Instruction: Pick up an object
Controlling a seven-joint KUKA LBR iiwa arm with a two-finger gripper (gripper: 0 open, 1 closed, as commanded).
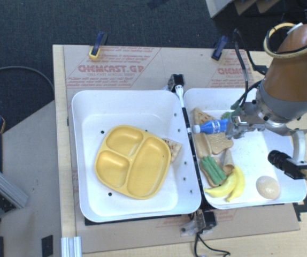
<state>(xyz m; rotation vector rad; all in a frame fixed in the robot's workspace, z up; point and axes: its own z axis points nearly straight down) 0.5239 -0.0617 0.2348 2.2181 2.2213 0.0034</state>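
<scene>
My gripper (238, 126) hangs low over the upper middle of the right bin (282, 143), under the grey arm with its orange band. It sits right at the right end of a small blue bottle (213, 126) with a white cap, which lies on its side pointing left. I cannot make out whether the bottle is between the gripper's tips. Toast slices (216, 142) lie under and beside the bottle. Below them are a green ridged object (213, 169), a yellow banana (231, 185) and a beige round object (267, 187).
The left bin (89, 116) holds a yellow divided plate (133, 160) with a toast piece (173, 146) tucked at its right edge. A black fitting (284, 164) juts over the right bin's right side. Clamps sit along the divider between the bins.
</scene>
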